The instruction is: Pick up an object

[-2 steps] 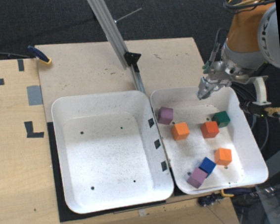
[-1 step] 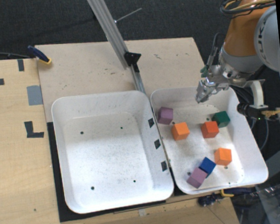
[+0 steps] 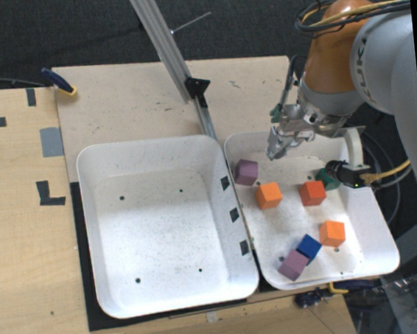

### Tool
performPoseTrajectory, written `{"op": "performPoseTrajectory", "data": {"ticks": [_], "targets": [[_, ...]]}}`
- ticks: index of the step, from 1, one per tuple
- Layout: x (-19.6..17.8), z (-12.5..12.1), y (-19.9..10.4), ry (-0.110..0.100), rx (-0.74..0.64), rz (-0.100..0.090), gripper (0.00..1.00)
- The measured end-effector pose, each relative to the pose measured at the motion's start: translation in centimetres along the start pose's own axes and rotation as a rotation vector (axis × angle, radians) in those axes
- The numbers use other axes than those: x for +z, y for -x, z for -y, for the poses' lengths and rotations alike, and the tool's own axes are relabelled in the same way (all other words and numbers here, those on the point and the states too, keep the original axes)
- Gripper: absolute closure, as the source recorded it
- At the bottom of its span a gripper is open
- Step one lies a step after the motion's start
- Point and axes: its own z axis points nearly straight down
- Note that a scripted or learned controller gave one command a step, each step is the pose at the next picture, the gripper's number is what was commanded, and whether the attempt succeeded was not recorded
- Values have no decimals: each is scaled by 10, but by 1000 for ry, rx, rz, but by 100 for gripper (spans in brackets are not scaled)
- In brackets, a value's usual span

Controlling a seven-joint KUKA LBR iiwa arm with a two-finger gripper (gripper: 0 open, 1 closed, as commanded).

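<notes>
My gripper (image 3: 278,149) hangs over the far end of the right bin (image 3: 366,257), with nothing visible between its fingers. A purple cube (image 3: 246,171) sits just down-left of it. An orange cube (image 3: 269,195) lies below that, and a red-orange cube (image 3: 313,192) is to its right. Nearer the front are another orange cube (image 3: 332,232), a blue cube (image 3: 309,247) and a mauve cube (image 3: 293,265) touching the blue one. A green piece (image 3: 329,179) peeks out near the bin's right side.
The left bin (image 3: 95,211) stands beside the right one, their rims meeting at the middle. A slanted metal bar (image 3: 170,51) crosses the bench behind the bins. A blue and yellow clamp (image 3: 59,80) sits at the far left.
</notes>
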Motion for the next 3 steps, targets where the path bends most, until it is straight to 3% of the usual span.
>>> {"op": "performPoseTrajectory", "data": {"ticks": [3], "targets": [[-23,33,-168,2,-3,-1,100]]}}
